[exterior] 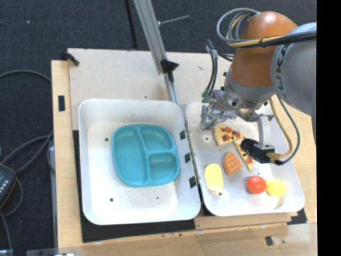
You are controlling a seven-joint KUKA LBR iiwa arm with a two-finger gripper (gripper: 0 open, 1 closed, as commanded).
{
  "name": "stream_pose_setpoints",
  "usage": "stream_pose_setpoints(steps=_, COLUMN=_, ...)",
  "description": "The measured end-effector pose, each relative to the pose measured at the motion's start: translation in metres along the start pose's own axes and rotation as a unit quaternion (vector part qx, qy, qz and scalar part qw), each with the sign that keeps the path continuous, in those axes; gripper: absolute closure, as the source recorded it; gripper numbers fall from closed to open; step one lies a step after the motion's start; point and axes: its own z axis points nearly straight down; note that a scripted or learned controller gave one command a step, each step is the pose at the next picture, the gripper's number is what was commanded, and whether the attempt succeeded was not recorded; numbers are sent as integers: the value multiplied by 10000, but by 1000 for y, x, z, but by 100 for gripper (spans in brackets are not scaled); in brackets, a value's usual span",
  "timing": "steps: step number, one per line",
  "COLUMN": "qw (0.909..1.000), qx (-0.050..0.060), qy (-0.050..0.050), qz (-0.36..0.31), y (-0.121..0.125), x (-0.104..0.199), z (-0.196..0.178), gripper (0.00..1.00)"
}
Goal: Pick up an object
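The right bin (210, 204) holds several toy foods. A pizza slice (226, 135) lies near its top, and a second slice (247, 159) lies beside it, partly under a black part of the arm (259, 150). An orange-brown bread piece (232, 163), a pale yellow piece (214, 177), a red tomato (256, 184) and a yellow lemon (275, 187) sit lower in the bin. My gripper (209, 119) hangs over the bin's upper left corner, just left of the first pizza slice, with nothing seen in it.
In the left bin (93, 196) lies a blue divided plate (145, 154). A slanted metal post (152, 31) rises from behind the bins. The arm's grey and orange body (261, 52) covers the right bin's far edge.
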Motion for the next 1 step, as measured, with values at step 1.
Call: stream_pose_setpoints(steps=1, qw=10000, qx=-3, qy=2, qz=0, y=-1, x=55, z=-4, gripper=100)
